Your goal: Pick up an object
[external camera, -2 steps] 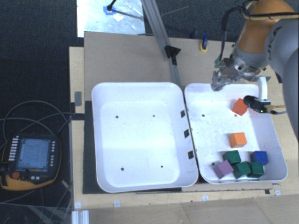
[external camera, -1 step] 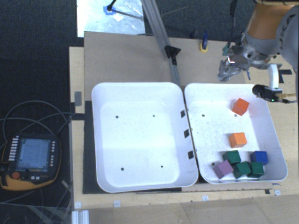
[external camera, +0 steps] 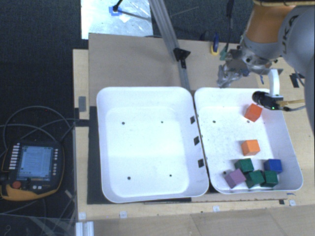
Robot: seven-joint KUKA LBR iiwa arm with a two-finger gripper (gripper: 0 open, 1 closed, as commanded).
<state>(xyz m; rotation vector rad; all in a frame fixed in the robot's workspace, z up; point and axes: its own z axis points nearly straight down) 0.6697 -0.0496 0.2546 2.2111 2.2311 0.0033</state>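
End effector (external camera: 227, 77) hung over the back rim of the right bin (external camera: 290, 146), nothing seen in it; can't tell its state. Nearest target: orange block (external camera: 253, 112), lying tilted near bin's back wall, apart from the others. Prob. light, rigid, smooth-sided; best pinched across two flat opp. faces, mid-height.

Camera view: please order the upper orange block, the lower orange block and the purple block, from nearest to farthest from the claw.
1. Upper orange block, right bin's far side, below the claw.
2. Lower orange block, mid bin.
3. Purple block, near edge.
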